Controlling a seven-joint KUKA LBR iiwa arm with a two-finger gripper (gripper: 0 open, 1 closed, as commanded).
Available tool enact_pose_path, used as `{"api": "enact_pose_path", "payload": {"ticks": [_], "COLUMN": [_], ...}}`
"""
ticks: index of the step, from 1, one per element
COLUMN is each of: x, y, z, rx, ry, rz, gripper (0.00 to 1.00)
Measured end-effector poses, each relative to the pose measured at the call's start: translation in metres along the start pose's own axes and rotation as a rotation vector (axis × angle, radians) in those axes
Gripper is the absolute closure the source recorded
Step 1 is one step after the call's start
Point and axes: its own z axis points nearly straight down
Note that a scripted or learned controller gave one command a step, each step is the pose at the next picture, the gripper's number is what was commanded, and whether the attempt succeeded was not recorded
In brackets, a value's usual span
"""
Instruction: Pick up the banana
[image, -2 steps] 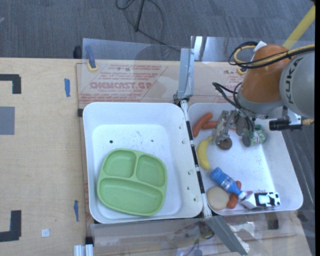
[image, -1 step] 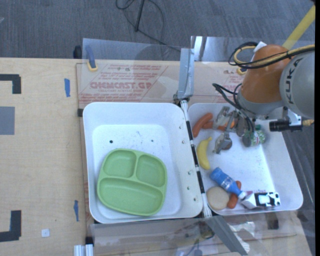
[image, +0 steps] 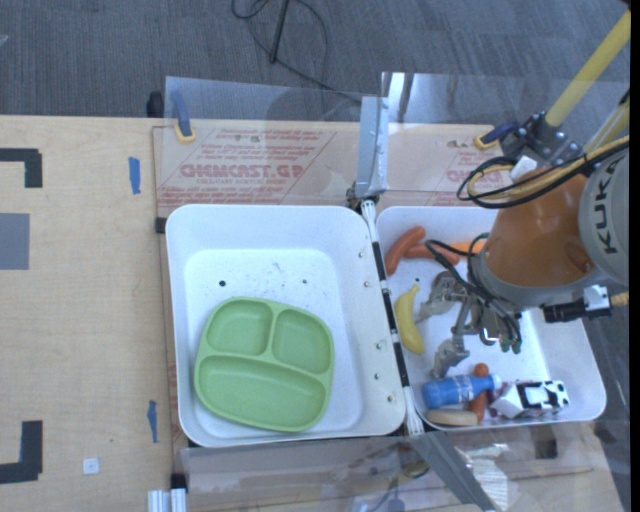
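Observation:
The yellow banana (image: 407, 318) lies lengthwise against the left wall of the right bin (image: 585, 385). Just to its right, over the middle of that bin, hangs my gripper (image: 441, 331) under the orange-banded wrist. Its metal fingers (image: 436, 302) are spread open, and nothing sits between them. The fingertips are close beside the banana but apart from it. The wrist hides the bin's floor behind it.
A red sausage (image: 404, 247) lies at the right bin's far left. A blue bottle (image: 457, 389), a tan piece (image: 452, 418), small red items and a black-and-white object (image: 545, 395) crowd its near edge. The left bin (image: 260, 235) holds a green divided plate (image: 265, 362).

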Motion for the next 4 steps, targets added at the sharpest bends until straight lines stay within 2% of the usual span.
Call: {"api": "enact_pose_path", "payload": {"ticks": [1, 2, 3, 4], "x": [-0.088, -0.015, -0.053, -0.073], "y": [-0.029, -0.037, -0.005, -0.004], "z": [-0.008, 0.000, 0.000, 0.000], "rx": [0.000, 0.002, 0.001, 0.000], "ry": [-0.001, 0.001, -0.004, -0.004], "rz": [0.066, 0.687, 0.241, -0.229], "gripper": [0.00, 0.00, 0.00, 0.00]}}
